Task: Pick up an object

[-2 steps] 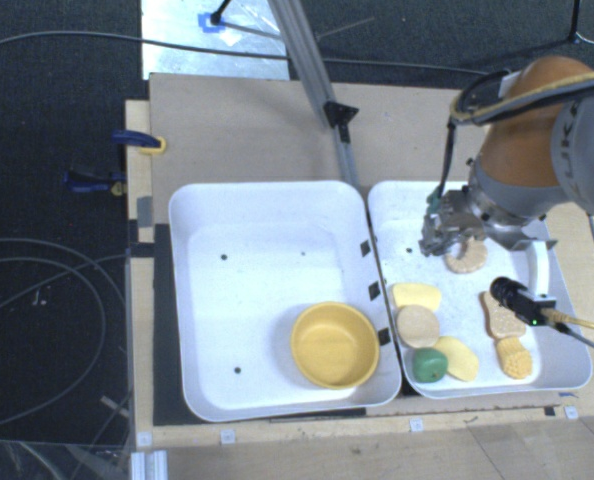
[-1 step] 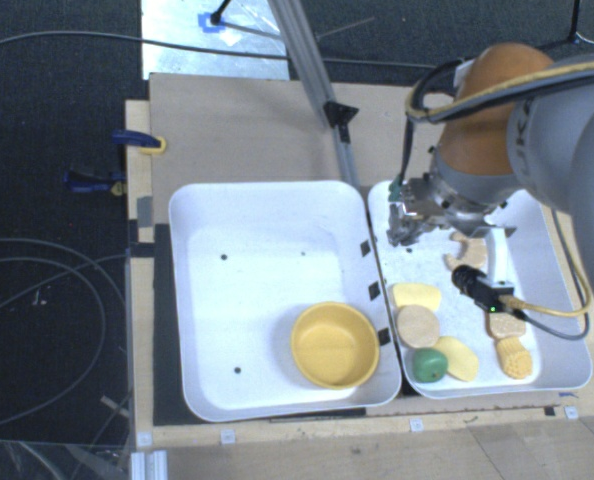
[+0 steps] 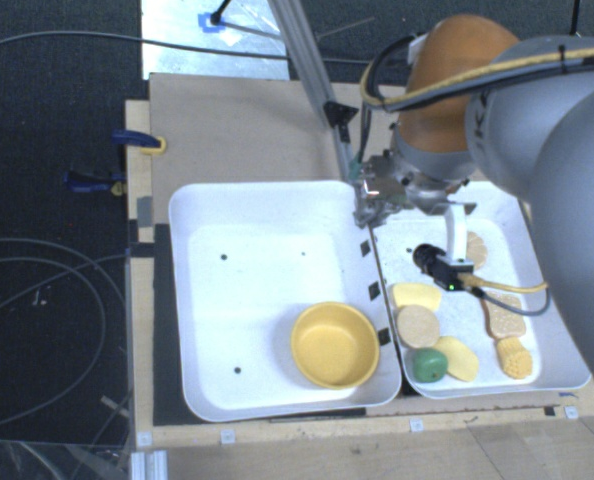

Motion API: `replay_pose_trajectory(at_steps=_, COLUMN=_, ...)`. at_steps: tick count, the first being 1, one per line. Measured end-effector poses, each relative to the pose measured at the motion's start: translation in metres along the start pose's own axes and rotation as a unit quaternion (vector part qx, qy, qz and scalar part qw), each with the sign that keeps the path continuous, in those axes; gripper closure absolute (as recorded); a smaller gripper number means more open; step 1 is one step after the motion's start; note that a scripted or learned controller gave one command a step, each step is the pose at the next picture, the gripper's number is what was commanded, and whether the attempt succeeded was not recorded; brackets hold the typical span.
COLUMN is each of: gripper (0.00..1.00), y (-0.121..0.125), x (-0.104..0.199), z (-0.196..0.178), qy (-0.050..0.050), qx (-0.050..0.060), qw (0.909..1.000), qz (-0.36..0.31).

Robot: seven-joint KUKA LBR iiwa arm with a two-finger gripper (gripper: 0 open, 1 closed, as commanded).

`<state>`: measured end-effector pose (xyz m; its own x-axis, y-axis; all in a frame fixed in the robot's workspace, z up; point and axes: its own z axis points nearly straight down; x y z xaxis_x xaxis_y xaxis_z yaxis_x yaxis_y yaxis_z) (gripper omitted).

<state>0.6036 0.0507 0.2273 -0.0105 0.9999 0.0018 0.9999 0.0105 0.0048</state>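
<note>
On the counter (image 3: 237, 128), the left bin (image 3: 237, 228) held one yellow bowl (image 3: 335, 344) in its lower right corner. One tool (image 3: 369, 206) hung over the wall shared by the two bins; you could not tell its opening. The right bin (image 3: 477, 388) held one tan disc (image 3: 418, 325) and one green piece (image 3: 430, 365).

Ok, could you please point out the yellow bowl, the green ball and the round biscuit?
yellow bowl (image 3: 335, 353): camera view, its inner floor.
green ball (image 3: 430, 365): camera view, its top.
round biscuit (image 3: 418, 325): camera view, centre of its face.
</note>
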Motion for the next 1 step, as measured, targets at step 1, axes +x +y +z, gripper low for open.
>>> replay_pose_trajectory(at_steps=1, gripper=1.0, y=0.0246, x=0.0442, z=0.0075, qy=0.0, qx=0.001, qw=1.0, qz=0.0)
